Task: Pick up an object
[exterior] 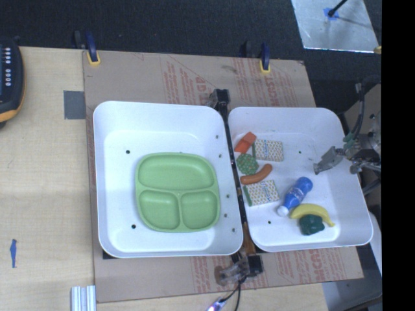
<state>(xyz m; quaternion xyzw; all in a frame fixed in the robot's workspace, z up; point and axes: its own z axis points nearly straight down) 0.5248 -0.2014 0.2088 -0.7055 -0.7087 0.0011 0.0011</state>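
One bottle (296, 194) | right bin (350, 238) | long axis diagonal, cap lower-left

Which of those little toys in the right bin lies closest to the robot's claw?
The blue bottle. It lies just left of and below the gripper, while the banana sits lower and the other toys lie further left.

Grey two-finger metal gripper (331, 159): enters at the right edge of the camera view, pointing left, slightly downward in frame. Arm behind it mostly cut off.
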